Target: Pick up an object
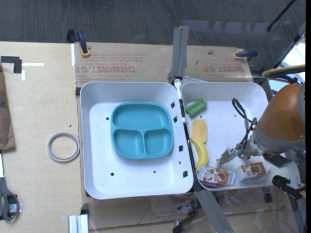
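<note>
Gripper (232,153) is positioned low in the right bin (221,89), just above the snack packet (214,175) and beside the banana (199,152). Finger opening cannot be told; nothing is seen held.

A robotics lab is suggested: two white bins (87,130) are fixed on a cardboard-covered tabletop (34,106), clamps (83,46) are seen beyond them, grey carpet (146,8) farther back.

The bench (39,106) bears two white bins (92,144), cardboard (121,62) and a tape ring (63,146).
</note>
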